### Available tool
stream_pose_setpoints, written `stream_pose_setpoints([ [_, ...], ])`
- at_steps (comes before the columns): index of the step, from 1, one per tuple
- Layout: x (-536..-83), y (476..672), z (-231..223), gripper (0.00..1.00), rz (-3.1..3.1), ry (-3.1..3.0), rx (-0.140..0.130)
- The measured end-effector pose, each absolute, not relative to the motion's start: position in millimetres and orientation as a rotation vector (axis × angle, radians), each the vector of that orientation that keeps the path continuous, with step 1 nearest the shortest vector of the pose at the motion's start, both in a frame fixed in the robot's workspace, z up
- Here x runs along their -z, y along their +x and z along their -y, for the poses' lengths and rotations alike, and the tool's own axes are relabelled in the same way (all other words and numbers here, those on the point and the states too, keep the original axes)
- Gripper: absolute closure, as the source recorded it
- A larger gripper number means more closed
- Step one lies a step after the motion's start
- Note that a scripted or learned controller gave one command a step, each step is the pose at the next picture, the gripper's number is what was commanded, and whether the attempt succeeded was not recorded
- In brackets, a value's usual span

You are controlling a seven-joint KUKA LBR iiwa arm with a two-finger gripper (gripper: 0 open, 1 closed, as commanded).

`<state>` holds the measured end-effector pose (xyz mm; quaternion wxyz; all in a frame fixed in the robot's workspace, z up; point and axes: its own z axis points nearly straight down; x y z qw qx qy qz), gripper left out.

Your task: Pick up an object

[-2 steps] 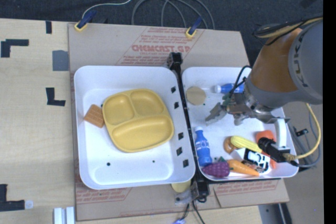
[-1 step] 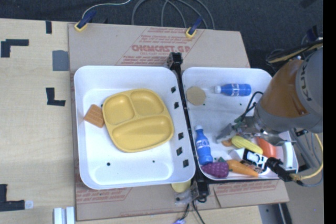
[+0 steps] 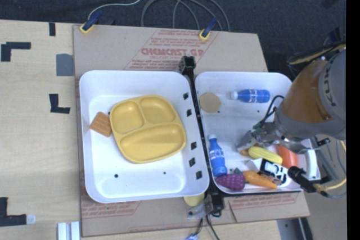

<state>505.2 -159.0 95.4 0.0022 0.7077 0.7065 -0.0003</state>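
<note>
pincer (image 3: pixel 251 140) hovering over right bin (image 3: pixel 225 80), grip state unreadable | smooth yellow banana (image 3: pixel 264 153) lying beside | glossy divided plate (image 3: pixel 148 127) sitting left

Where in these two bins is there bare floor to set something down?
Left bin: a strip in front of the yellow tray. Right bin: the middle, between the disc and far bottle. Its near corner is crowded with toy food.

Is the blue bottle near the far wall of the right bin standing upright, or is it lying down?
Lying down. The blue bottle rests on its side on the floor of the right bin, its white cap pointing toward the left bin.
</note>
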Motion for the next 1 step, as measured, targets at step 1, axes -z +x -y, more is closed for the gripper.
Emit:
stream_pose_setpoints([
  [1,-188.7,570.5,33.2,1.00,-2.235,2.202,-0.016],
])
